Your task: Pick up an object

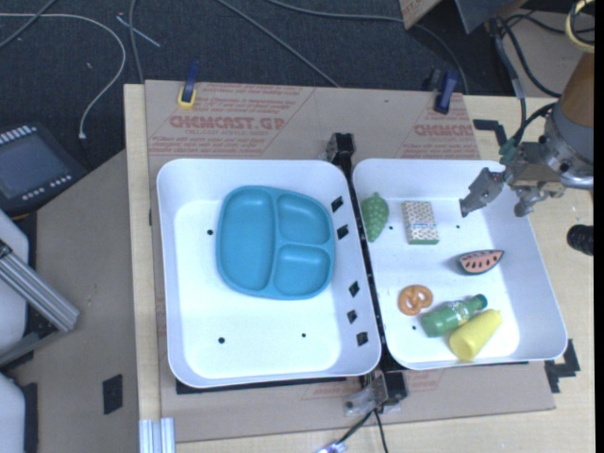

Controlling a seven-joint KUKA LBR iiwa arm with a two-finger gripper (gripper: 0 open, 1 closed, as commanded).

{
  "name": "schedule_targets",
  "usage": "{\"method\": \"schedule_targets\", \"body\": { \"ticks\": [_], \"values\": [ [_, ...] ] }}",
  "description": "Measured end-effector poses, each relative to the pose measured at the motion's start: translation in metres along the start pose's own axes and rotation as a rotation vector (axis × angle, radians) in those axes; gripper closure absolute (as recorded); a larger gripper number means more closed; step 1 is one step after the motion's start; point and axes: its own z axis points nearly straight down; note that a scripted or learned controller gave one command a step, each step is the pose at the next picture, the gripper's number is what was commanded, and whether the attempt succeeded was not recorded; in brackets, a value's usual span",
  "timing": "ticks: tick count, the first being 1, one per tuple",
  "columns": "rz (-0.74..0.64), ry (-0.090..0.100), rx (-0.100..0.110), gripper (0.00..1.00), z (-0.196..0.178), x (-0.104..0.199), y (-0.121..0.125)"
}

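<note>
Watermelon slice (481, 261) lies below the spread, empty gripper (500, 196); being thin and flat, it could slip the fingers.

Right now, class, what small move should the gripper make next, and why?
Probably drift toward the camera and lower: the two-finger gripper hangs over the right white bin's far corner, holding nothing, with the red watermelon-slice toy lying nearest.

Bench (142, 253) bears 2 white bins (189, 347) side by side.
</note>
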Motion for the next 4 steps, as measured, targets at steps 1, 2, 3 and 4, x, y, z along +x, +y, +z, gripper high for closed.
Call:
{"method": "schedule_targets", "body": {
  "ticks": [1,2,3,4],
  "values": [
    [-0.003,-0.002,-0.013,0.00,-0.007,0.000,0.002],
    [-0.002,0.000,-0.006,0.00,0.056,-0.001,-0.001],
    [-0.001,0.000,-0.006,0.00,0.113,-0.008,-0.007],
    [-0.003,0.000,-0.006,0.00,0.161,-0.004,-0.016]
  ]
}}
